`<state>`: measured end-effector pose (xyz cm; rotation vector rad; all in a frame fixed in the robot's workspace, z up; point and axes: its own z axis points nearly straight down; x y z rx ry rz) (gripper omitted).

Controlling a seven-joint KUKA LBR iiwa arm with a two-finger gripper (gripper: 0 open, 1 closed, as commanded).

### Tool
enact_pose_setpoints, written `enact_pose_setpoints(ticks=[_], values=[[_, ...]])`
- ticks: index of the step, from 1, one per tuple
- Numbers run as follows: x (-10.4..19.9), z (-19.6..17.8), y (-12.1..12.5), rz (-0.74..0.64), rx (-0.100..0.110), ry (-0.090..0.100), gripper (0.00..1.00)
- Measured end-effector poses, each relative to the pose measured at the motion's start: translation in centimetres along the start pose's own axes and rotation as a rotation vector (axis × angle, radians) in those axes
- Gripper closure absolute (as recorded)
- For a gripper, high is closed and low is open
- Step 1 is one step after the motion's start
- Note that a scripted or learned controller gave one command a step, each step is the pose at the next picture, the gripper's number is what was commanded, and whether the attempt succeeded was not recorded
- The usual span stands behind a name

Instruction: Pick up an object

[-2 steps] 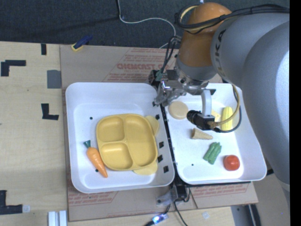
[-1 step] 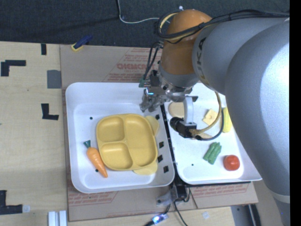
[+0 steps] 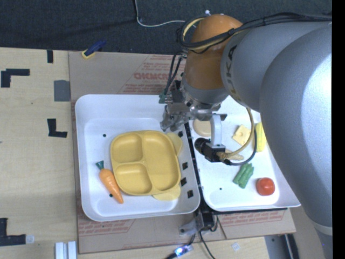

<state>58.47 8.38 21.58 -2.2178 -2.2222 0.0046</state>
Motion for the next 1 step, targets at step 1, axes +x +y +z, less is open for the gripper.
enact_pose_setpoints(ticks=[1], values=[[-0.33,-1.59,-0.16,0.001,-0.002,0.001,1.0]])
